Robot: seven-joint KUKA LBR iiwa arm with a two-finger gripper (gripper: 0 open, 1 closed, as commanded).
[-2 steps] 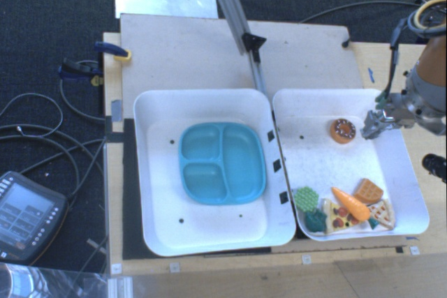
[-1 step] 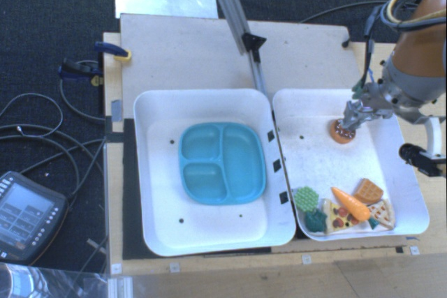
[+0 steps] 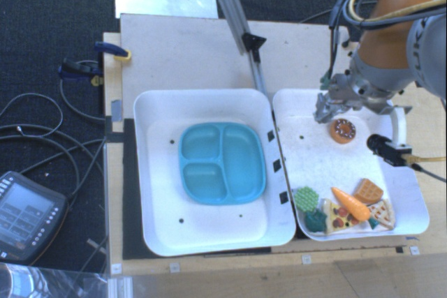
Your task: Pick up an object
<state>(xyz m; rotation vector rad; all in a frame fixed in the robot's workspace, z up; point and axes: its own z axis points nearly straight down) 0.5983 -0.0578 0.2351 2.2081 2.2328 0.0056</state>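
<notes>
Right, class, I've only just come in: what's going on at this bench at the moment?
A grey and orange robot arm reaches in from the right, and its gripper hangs over the far end of the right bin, just left of a toy donut. Nothing shows between its fingers. A carrot, a waffle, a pizza slice and other toy foods sit bunched at that bin's near end. The left bin holds a blue divided plate.

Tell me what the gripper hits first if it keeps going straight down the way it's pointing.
Probably the bare floor of the right bin, just left of the donut; the gripper points down beside it, though depth is unclear.
</notes>
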